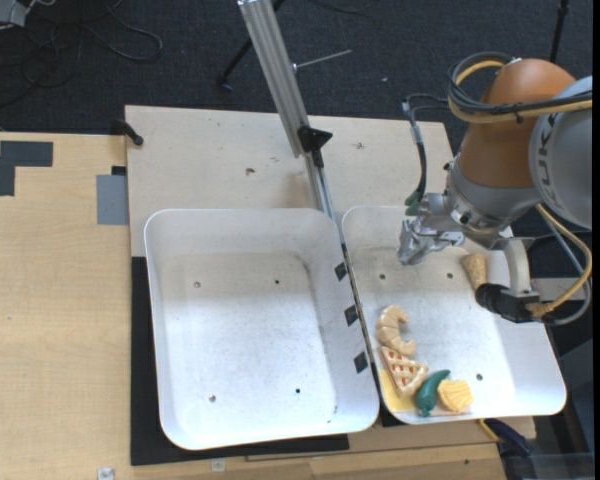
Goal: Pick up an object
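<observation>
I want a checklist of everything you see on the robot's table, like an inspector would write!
Surface: pale bench bearing the left bin and the right bin, side by side.
Job's things: in the right bin, near its front-left corner, a croissant-shaped toy, a waffle-like wedge, a green piece and a yellow ridged piece; a tan cone-like piece lies by the arm.
Clutter: nothing seen.
Grippers: gripper hangs above the right bin's back part, apart from the toys.
Cables: loops at the arm's wrist; wires on the floor.
Surroundings: slanted metal rail, dark floor, wooden board on the left.
</observation>
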Tool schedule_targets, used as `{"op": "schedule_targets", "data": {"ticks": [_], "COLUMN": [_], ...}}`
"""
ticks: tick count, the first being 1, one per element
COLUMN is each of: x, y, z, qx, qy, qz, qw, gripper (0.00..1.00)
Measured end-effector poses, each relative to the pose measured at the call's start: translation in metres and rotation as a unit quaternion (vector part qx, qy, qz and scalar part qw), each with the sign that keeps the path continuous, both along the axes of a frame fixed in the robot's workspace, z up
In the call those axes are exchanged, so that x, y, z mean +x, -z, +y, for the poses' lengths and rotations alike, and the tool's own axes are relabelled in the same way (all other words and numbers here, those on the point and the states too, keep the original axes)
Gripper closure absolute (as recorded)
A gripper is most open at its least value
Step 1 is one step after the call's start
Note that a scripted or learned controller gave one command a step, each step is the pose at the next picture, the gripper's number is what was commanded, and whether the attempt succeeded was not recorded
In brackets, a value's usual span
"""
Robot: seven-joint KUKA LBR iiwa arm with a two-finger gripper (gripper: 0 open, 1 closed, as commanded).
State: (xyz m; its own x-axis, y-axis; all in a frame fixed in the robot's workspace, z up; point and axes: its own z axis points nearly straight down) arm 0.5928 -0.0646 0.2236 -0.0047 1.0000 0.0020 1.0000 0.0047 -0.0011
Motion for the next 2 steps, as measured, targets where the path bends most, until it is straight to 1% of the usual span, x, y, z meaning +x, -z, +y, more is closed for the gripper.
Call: {"op": "schedule_targets", "data": {"ticks": [1, 2], "x": [-0.004, 0.004], "y": [-0.003, -0.014], "z": [0.055, 0.107], "qx": [0.0005, -0.0008], "qy": [0.0, 0.0], "qz": [0.002, 0.0], "qw": [1.0, 1.0], "gripper": [1.0, 1.0]}}
